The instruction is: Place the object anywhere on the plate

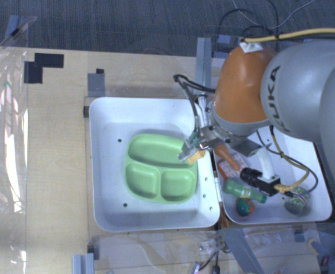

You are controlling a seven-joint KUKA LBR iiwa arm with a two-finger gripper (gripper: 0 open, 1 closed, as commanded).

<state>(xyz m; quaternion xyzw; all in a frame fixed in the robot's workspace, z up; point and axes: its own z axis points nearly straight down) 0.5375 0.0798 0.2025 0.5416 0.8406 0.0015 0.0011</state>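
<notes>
A pale wooden bench [47, 170] fills the left and middle of the frame, with black tape patches [42, 65] near its upper left and a sheet of clear plastic [7, 124] standing along the left edge. Beyond the bench, across the top of the frame, lies dark grey carpet [116, 13], crossed at the upper right by a yellow cable [304, 34] and thin black wires [259, 4]. In the right bin [322, 210], at the lower right, lie a green bottle [244, 189], a small teal and orange ball [244, 208], an orange packet [229, 158] and a small grey round thing [296, 205].
</notes>
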